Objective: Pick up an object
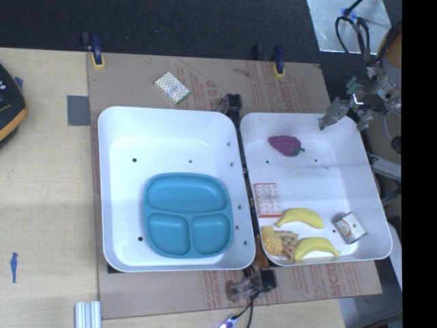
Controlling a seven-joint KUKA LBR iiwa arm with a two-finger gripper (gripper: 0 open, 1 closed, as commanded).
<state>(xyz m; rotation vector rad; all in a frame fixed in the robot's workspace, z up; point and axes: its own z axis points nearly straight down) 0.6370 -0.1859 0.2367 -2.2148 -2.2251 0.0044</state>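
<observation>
At the far right corner of the right bin (369, 183), in the camera view, the gripper (336, 117) hangs over the rim, and whether it is open or closed cannot be told from here. Nothing shows in its grasp. Inside that bin lie a purple bunch of grapes (285, 145) near the back, a small red-and-white card (267, 199) by the left wall, two bananas (300, 217) (315, 249) toward the front, a waffle-like yellow piece (278, 240) touching the front banana, and a small white box (349, 227) at the right. The left bin (116, 142) holds a blue divided tray (188, 214). A patterned packet (171, 87) lies on the cardboard (205, 74) behind the left bin.
</observation>
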